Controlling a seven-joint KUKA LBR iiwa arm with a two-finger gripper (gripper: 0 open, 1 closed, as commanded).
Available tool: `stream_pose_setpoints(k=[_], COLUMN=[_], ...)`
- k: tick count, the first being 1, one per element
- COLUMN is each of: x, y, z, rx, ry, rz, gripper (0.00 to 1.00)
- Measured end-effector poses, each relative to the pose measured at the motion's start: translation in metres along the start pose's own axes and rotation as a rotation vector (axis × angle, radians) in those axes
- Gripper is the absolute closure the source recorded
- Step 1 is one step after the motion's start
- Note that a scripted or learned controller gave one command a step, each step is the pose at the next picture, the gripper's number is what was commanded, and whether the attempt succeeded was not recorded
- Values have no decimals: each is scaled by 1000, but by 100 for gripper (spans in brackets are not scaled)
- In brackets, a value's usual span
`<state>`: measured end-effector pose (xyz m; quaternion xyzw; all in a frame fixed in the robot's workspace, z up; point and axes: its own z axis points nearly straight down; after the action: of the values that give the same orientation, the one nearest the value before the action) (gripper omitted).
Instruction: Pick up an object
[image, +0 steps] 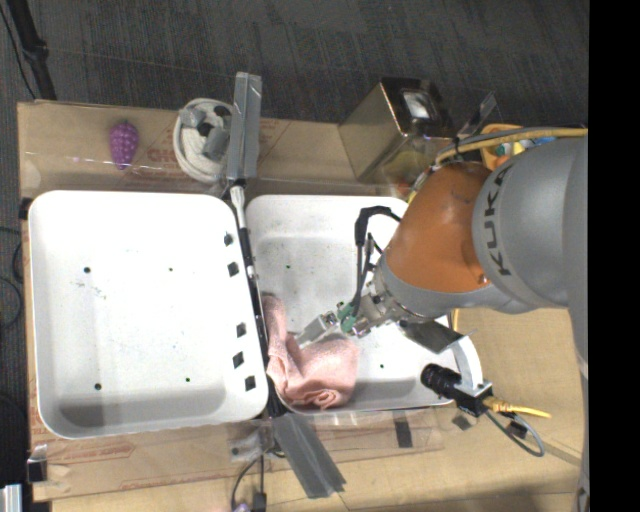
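Two shallow white plastic bins stand side by side, the left bin with small dark specks on its floor and the right bin faintly speckled grey. A crumpled pale pink cloth lies in the right bin against the edge it shares with the left bin. The two-finger gripper above the cloth is silver-grey with a green part behind its fingers. The arm is grey with a broad orange band and dark lettering. The bench around the bins is tan cardboard-brown. Beyond the left bin's far edge sit a small purple bumpy object and a white coil of rope.
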<state>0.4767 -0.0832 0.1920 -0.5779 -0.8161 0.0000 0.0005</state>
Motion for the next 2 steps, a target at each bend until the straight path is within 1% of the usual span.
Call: stream_pose_setpoints(k=[1,2], x=[-27,-28], y=[14,14], z=[101,92], rx=[2,4], ry=[0,1], rz=[36,31], gripper=[0,100])
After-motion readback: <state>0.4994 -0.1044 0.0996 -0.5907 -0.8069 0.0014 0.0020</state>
